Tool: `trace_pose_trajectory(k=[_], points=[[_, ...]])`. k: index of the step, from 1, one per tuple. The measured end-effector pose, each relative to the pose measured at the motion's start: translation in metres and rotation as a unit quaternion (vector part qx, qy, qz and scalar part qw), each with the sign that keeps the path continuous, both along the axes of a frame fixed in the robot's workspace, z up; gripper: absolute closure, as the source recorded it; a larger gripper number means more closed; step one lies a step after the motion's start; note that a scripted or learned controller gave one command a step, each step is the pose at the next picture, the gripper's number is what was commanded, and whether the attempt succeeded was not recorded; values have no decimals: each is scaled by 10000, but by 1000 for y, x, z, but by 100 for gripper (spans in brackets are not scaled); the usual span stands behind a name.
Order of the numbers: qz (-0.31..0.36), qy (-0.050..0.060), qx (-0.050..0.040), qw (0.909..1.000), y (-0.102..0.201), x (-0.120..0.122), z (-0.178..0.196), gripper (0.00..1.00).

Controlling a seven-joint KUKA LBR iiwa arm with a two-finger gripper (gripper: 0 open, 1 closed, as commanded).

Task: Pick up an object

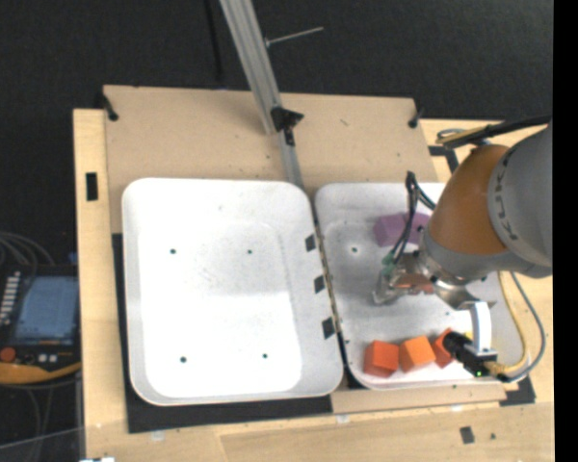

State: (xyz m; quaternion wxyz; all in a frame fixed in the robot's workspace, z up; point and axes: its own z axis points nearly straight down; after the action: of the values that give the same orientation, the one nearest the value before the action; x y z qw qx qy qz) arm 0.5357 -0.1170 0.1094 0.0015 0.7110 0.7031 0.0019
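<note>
Down in the right bin [339, 221], gripper [397, 287] low over its floor, opening unclear, purple object [397, 227] just beside.

Purple obj [397, 227]: pale, lying flat in right bin [352, 219], far half, partly hidden by arm. Two orange blocks [382, 358] [417, 352] side by side along right bin's near edge; small red-orange piece [442, 351] just right of them.

White bins [217, 287], orange blocks [400, 355], purple object [397, 227], tan bench [250, 133].
</note>
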Motion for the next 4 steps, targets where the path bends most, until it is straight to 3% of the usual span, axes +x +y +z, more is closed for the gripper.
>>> trace_pose_trajectory(k=[3,4], points=[[72,-6,-12,10000,-6,6,121,100],[84,17,0,10000,41,2,114,100]])
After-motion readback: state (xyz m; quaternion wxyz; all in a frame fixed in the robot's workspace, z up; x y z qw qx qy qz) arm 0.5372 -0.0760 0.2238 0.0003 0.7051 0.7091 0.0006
